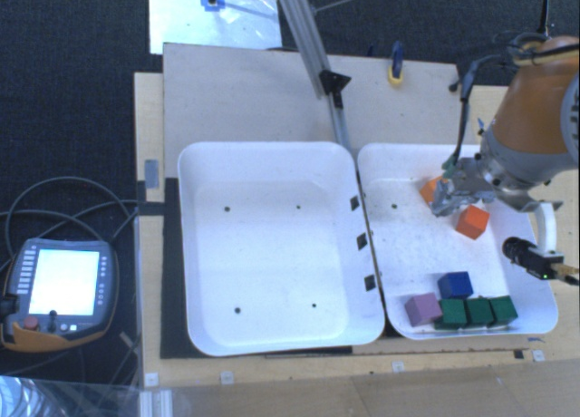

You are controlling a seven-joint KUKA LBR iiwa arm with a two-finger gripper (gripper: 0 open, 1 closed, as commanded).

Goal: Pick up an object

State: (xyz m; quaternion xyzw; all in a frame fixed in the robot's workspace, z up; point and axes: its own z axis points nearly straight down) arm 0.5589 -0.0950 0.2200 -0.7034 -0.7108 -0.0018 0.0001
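The pale wooden bench [263, 98] carries two shallow white plastic bins side by side — the left bin [195, 170] and the right bin [381, 306], which holds all the loose blocks. The grey arm with its orange band [535, 111] reaches in from the right, and its metal two-finger gripper [450, 196] hangs low over the back part of the right bin. Whether the jaws stand wide or narrow I cannot tell; they are a blur of grey metal from this height.

The likely targets are the two orange blocks: one small orange cube [429, 190] sits just beside the gripper on its left, and a larger orange cube [472, 221] lies just beside it toward the front right. To do the step well, the arm should settle on one cube, centre over it so the other is not nudged away, and descend straight before closing.

Counted: two bins; two orange cubes; three dark green cubes [474, 312] in a row at the front wall; one blue cube [455, 284] touching that row from behind; one mauve cube [421, 308] at the row's left end.
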